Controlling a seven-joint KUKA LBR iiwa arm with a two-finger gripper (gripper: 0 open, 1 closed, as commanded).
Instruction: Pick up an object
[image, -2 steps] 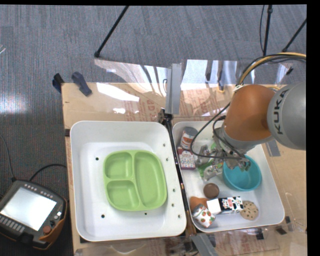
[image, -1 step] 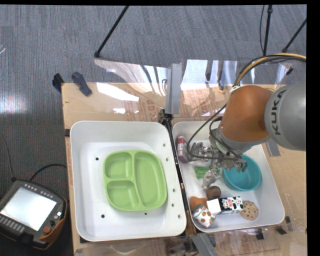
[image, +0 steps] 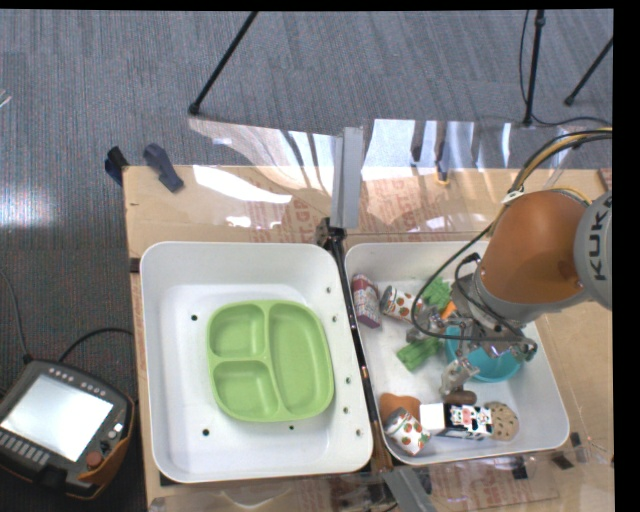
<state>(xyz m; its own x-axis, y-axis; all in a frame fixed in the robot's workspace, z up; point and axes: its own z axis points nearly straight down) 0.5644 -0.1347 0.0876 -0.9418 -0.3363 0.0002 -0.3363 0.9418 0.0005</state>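
Observation:
My gripper (image: 458, 376) hangs low in the right bin (image: 556, 400), under the orange wrist band. It is beside a teal bowl (image: 497, 364) and just right of a green toy (image: 421, 351). Below it lie a black-and-white carton (image: 466, 419) and a spotted cookie (image: 504, 422). At the bin's front left sit a brown piece (image: 398, 406) and a patterned cup (image: 409, 432). Along the bin's left wall lie a purple can (image: 366, 301) and a small patterned can (image: 398, 302). The arm hides part of the bowl.
The left bin (image: 170, 300) holds a green divided plate (image: 270, 360). A metal post (image: 346, 190) stands behind the divide between the bins. A handheld control pendant (image: 60, 420) lies on the floor at the lower left.

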